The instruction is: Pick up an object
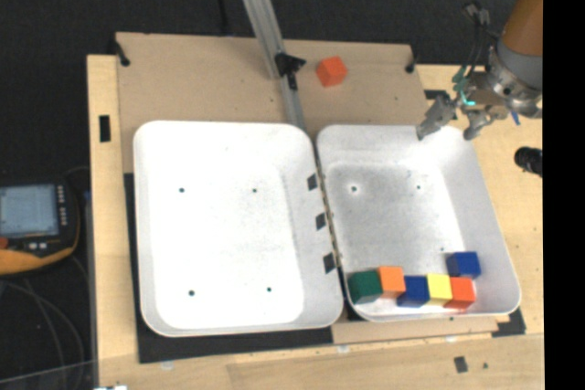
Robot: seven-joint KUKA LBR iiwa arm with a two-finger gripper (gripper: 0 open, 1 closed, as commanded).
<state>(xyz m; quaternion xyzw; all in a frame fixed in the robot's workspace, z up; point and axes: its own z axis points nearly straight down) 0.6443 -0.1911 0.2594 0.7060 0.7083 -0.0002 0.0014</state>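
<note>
- Coloured blocks [416,286] lay along the right bin's [366,151] near wall; none was held.
- Gripper [453,120] hovered open over the far corner: approach step.
- Next: travel toward blocks, then descend.

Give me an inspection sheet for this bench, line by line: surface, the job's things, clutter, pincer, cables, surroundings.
Surface: tan wooden bench bearing a left white shallow bin and a right white shallow bin, side by side.
Job's things: green cube, orange cube, blue cube, yellow cube, red-orange cube and a second blue cube clustered at the right bin's near edge.
Clutter: loose orange cube on the board behind the bins.
Pincer: pincer open, above the right bin's far corner, holding nothing.
Cables: dark wires by the wrist.
Surroundings: slanted metal rail; small screen device at left.
</note>
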